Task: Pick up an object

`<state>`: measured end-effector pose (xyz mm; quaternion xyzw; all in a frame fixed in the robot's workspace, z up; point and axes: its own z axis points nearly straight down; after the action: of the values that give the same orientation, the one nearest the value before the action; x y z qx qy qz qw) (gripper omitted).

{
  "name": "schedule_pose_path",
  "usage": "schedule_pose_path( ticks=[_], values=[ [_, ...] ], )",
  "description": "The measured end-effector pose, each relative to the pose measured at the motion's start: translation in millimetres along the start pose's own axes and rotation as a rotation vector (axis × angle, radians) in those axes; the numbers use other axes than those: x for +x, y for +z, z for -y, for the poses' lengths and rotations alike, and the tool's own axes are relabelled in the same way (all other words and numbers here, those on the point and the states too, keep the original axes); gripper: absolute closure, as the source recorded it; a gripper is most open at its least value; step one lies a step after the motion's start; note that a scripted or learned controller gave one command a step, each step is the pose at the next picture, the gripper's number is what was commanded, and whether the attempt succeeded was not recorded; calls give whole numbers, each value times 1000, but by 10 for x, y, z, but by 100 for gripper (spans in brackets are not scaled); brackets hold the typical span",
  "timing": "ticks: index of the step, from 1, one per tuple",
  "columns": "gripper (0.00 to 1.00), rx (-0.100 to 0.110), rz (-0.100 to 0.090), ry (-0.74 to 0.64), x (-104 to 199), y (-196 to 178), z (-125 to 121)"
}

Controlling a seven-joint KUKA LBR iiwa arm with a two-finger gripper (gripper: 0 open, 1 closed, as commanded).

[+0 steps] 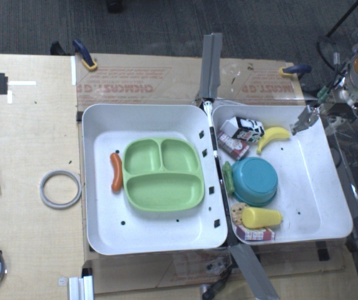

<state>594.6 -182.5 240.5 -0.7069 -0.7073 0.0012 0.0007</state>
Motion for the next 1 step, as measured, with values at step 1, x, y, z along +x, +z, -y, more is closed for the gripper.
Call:
schedule_pose_path(
  ticks=[1],
  values=[
    [0,-11,4,-40,183,1202,230]
  ],
)
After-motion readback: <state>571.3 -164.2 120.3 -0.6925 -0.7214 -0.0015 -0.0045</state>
